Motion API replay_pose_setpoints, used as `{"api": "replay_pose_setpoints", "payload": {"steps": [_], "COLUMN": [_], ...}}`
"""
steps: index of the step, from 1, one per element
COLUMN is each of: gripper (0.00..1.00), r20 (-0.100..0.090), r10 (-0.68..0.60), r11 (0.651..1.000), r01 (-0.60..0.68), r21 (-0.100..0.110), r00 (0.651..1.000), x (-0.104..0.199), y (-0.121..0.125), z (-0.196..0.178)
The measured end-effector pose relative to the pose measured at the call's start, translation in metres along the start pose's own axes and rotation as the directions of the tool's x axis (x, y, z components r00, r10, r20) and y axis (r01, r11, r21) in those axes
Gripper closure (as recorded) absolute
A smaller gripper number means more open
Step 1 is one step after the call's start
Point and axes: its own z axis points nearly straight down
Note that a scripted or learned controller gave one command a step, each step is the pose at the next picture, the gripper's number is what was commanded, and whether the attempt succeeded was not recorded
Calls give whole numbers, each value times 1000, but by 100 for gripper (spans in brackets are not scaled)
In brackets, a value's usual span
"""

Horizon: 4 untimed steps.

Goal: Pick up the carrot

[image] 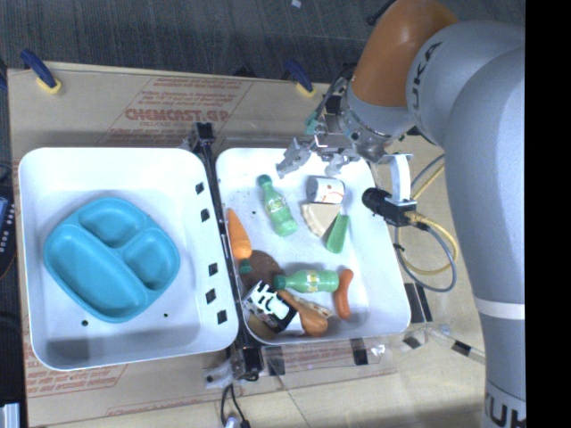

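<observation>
Carrot [237, 234] hugs right bin's [385, 266] left wall, hand [314, 154] well apart.

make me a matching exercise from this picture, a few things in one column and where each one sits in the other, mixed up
Things:
1. carrot
2. blue divided plate
3. gripper
4. green bottle with yellow label

Places:
A. in the left bin
B. above the far edge of the right bin
C. along the right bin's left wall, beside the divider
D. lying on its side in the near part of the right bin

Pairs: 1-C, 2-A, 3-B, 4-D
</observation>
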Motion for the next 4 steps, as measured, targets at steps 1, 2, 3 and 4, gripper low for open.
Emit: {"api": "replay_pose_setpoints", "payload": {"steps": [1,2,3,4], "gripper": [0,0,100,0], "r20": [-2,6,4,5], "r10": [81,110,96,95], "r11": [997,994,995,995], "r01": [-81,-110,-96,-95], "r21": [11,-11,-4,-4], "r00": [997,994,995,995], "x": [21,21,23,23], "y": [-65,-91,-91,-91], "z": [99,129,120,120]}}
